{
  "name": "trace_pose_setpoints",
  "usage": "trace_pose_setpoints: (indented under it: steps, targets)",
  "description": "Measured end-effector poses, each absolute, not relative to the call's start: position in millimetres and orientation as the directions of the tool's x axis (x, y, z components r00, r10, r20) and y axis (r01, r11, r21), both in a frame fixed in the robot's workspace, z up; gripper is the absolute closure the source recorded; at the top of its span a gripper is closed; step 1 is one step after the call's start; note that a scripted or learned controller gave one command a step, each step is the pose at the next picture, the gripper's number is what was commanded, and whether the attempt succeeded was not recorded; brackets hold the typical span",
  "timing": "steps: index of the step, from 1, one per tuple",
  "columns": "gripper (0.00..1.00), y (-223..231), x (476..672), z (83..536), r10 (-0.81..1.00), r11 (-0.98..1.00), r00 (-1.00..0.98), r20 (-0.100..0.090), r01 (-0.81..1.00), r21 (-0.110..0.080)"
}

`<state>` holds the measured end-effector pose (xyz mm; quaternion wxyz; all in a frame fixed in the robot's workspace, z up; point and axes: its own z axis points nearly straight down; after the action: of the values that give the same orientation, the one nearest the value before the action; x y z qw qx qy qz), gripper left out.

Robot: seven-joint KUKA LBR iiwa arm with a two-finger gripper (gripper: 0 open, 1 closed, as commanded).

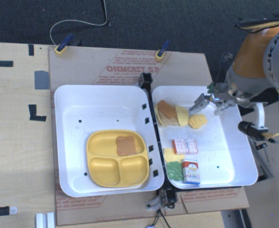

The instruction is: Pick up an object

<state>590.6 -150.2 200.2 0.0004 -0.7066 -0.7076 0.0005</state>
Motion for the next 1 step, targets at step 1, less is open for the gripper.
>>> trace_pose_setpoints:
  steps: [1]
  targets:
    - [0.0, -97.9, 629.9, 97.6, 1.0, 0.002, -0.002, -0.002, 1.0, 0.008]
